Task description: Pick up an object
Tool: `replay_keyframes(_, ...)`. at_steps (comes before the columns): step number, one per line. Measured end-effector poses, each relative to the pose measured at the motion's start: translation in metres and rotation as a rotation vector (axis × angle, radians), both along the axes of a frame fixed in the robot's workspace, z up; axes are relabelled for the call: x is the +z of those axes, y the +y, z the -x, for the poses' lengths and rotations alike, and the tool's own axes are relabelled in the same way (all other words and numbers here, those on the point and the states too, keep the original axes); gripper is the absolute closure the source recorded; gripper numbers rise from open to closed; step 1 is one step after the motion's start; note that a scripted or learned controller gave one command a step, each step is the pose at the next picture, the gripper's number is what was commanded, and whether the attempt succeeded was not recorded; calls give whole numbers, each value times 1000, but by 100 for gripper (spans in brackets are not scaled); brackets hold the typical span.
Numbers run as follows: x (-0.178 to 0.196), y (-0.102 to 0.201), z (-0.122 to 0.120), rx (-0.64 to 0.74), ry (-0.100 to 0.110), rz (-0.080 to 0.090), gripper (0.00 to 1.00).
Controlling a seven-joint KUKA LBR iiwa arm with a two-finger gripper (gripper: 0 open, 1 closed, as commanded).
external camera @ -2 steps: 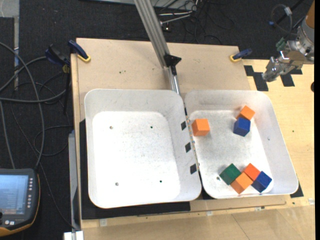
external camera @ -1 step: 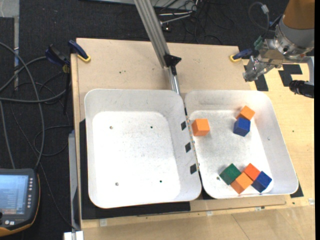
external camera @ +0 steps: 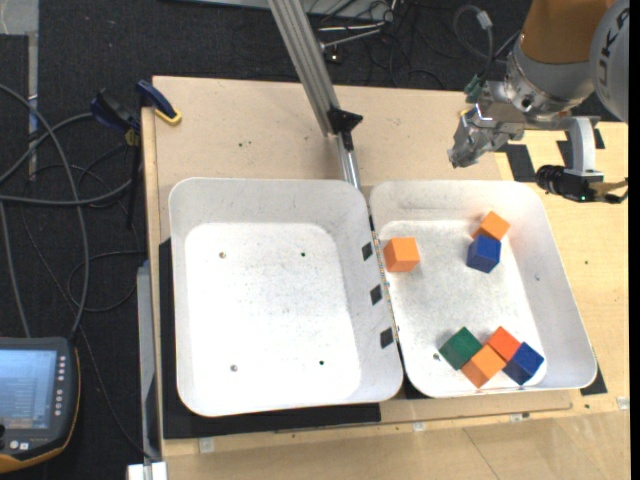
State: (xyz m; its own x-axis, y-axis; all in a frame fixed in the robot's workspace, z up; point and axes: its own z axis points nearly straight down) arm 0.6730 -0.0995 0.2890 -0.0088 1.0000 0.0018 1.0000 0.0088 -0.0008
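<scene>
The right bin [external camera: 560, 298] holds several small blocks. An orange block [external camera: 401, 254] lies near its left wall. Another orange block [external camera: 492, 227] touches a blue block [external camera: 483, 254] at the upper right. At the front a green block [external camera: 461, 348], two orange blocks [external camera: 484, 365] [external camera: 503, 344] and a blue block [external camera: 523, 363] sit clustered together. My gripper [external camera: 466, 151] hangs above the bench just behind the right bin's far edge, pointing down and left, with nothing visible in it.
The left bin [external camera: 200, 268] sits beside the right one, with black clips along the shared wall. A slanted metal pole [external camera: 305, 53] rises behind the bins. Clamps lie at the bench's far left corner. A handheld pendant [external camera: 30, 398] rests lower left.
</scene>
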Motion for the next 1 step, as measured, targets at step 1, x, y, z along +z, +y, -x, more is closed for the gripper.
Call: replay_keyframes(1,-5,59,10,0,1,0,100)
